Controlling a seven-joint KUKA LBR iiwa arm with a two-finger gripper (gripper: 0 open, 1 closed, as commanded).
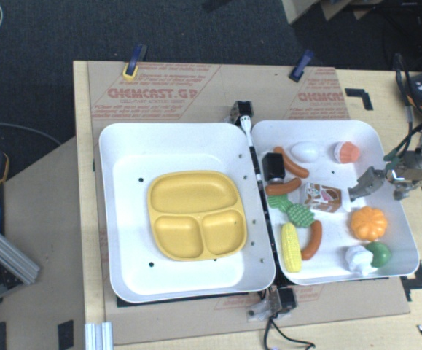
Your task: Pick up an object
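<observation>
The right bin (364, 133) holds several toy foods. Among them are a white egg (305, 152), an orange-and-white piece (348, 152), two sausages (294, 165) (283, 188), a black block (272, 168) and a brown-and-white packet (324, 197). Further forward lie a green leafy piece (298, 214), a corn cob (289, 245), a third sausage (312, 239), an orange pumpkin (368, 223) and a white-and-green vegetable (368, 257). My gripper (369, 182) reaches in over the bin's right rim. It hangs just above the pumpkin and right of the packet, with nothing seen in it.
The left bin (123, 195) holds a yellow divided plate (196, 214). Clamps (132, 63) (301, 65) sit on the cardboard-covered bench at the back. A black latch (241, 111) joins the bins at the far edge, and cables run at the front (276, 308).
</observation>
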